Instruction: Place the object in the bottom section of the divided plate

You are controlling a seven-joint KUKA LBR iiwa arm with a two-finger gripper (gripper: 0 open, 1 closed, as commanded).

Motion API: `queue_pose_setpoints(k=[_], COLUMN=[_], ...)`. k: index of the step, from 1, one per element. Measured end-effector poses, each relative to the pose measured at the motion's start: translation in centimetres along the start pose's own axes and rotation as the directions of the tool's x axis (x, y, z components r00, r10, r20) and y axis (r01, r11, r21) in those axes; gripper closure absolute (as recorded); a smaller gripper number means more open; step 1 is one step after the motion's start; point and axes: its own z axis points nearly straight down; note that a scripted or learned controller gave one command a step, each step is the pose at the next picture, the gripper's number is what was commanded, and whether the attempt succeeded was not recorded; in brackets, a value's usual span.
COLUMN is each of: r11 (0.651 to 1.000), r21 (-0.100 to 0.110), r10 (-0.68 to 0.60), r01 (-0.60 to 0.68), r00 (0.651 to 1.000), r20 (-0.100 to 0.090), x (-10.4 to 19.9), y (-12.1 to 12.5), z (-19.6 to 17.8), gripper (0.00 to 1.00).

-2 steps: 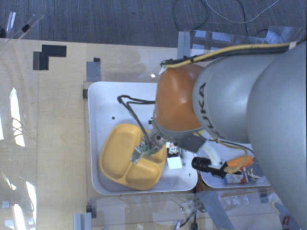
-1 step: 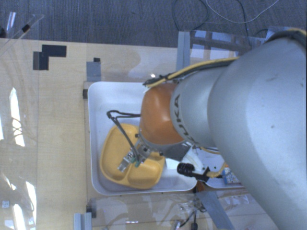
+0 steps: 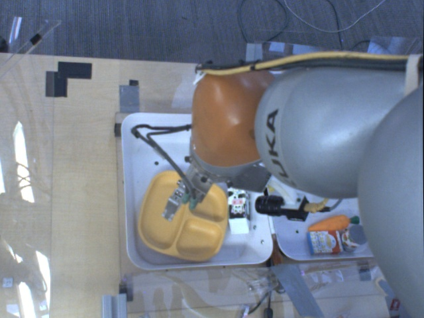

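A yellow divided plate lies in the left white bin, towards its front. My gripper hangs just over the plate's upper part, under the orange wrist band. A small green object shows between its fingers, and the gripper is shut on it. Most of the object is hidden by the fingers. The plate's bottom sections, nearest the bin's front wall, lie bare.
A small black-and-white item lies in the left bin just right of the plate. The right bin holds an orange carrot and a printed packet. The big grey arm covers the upper right of both bins.
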Motion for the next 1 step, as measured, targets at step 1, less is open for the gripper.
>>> queue_pose_setpoints(k=[1], r11=[1.000], r21=[-0.009], r10=[-0.005], r01=[0.005], r00=[1.000], r20=[0.006], x=[-0.07], y=[0.28], z=[-1.16], gripper=[1.00])
